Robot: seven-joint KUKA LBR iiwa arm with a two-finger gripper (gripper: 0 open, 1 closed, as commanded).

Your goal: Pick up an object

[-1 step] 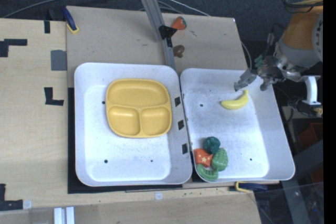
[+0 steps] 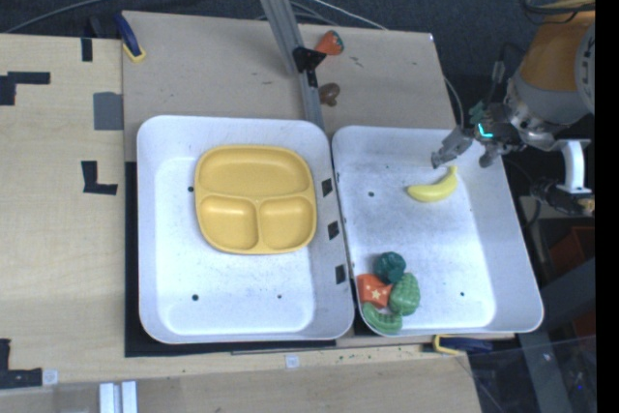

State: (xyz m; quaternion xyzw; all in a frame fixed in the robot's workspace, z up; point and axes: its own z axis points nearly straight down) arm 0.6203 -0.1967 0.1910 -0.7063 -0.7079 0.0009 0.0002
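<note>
jaws: opening cannot be determined; gripper (image 2: 464,150) hangs just above the banana (image 2: 432,189) in the right bin (image 2: 503,247). arm (image 2: 556,63) enters from the right, angled downward. yellow tray (image 2: 256,198) sits in the left bin (image 2: 164,208).

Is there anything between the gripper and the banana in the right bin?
No. In the camera view the gripper hangs just above the banana; between them lies bare white floor of the right bin.

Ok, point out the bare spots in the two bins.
Left bin: free strip in front of the yellow divided plate. Right bin: open floor between the banana and the toy cluster. Crowded at that cluster's front-left corner and near the gripper.
</note>
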